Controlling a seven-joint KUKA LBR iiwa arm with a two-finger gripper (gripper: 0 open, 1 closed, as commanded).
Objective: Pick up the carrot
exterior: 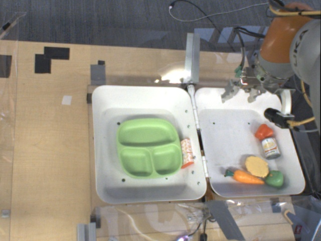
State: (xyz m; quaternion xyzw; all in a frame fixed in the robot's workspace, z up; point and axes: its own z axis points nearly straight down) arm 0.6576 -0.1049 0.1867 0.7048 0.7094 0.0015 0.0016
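Observation:
The orange carrot (247,177) with a green stem end lies near the front edge of the right bin (225,134), pointing right. My gripper (239,95) hangs over the back edge of that bin, well behind the carrot. Its two fingers are spread apart with nothing between them, so it is open.
A tan round biscuit (257,166) and a green vegetable (275,178) touch the carrot's right end. A small bottle with a red cap (268,140) lies further back on the right. The left bin (100,134) holds a green divided plate (149,147) and a small striped packet (186,152).

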